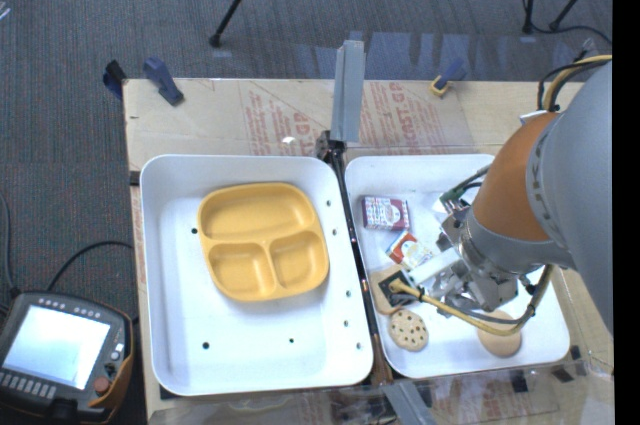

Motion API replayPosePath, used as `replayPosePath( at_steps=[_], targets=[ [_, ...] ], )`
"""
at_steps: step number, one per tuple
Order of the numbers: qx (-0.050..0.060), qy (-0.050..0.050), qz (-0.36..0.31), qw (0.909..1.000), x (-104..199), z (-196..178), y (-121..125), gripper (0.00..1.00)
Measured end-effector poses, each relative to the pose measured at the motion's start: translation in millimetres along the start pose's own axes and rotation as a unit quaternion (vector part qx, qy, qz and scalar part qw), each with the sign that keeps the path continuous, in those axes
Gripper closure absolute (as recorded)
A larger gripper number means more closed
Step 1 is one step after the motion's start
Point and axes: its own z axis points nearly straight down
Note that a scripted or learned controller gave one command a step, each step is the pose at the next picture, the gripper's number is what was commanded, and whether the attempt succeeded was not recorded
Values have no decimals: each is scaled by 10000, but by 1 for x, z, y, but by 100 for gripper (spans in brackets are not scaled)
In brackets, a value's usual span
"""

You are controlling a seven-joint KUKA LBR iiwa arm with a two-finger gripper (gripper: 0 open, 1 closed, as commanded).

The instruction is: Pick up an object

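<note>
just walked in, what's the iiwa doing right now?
It's on a pick attempt in the right bin. The arm reaches in from the right with the gripper low over the clutter there: a cookie, a small red-and-white packet and a few other small items. I can't tell from this view whether anything is in the jaws, so no confirmed grasp. The left bin holds a yellow divided plate, untouched.
</note>
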Motion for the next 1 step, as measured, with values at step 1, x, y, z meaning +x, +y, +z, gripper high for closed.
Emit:
replayPosePath(
  at_steps=[1],
  targets=[
    [-4, 4, -441, 9990, 33, 0, -99, 100]
  ],
)
